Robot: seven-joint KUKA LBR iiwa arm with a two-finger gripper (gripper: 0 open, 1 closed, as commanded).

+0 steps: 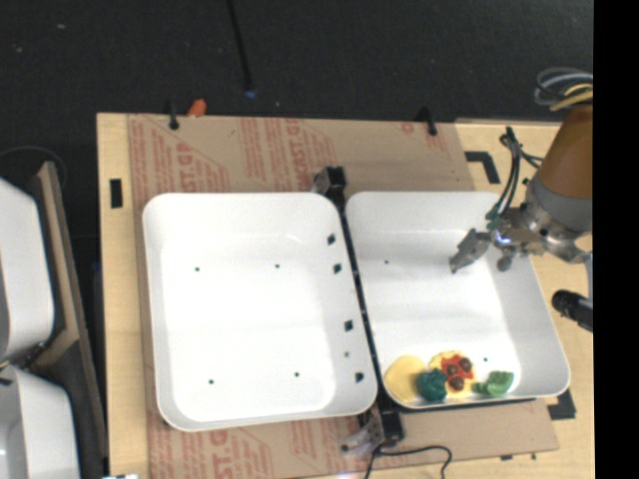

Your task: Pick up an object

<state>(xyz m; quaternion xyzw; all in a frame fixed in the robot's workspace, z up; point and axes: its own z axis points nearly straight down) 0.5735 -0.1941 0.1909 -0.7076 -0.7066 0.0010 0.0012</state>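
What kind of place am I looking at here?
Probably a robotics lab bench for grasping trials: a robot arm with a gripper over two white bins, and small toy-like objects in the right bin.

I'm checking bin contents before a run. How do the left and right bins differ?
The right bin holds a cluster of small things at its near edge: a yellow piece, a teal one, a red one and a green one; the left bin shows just bare white floor with a few dark dots. The gripper hangs over the right bin, not the left. Both are shallow, white and rounded at the corners.
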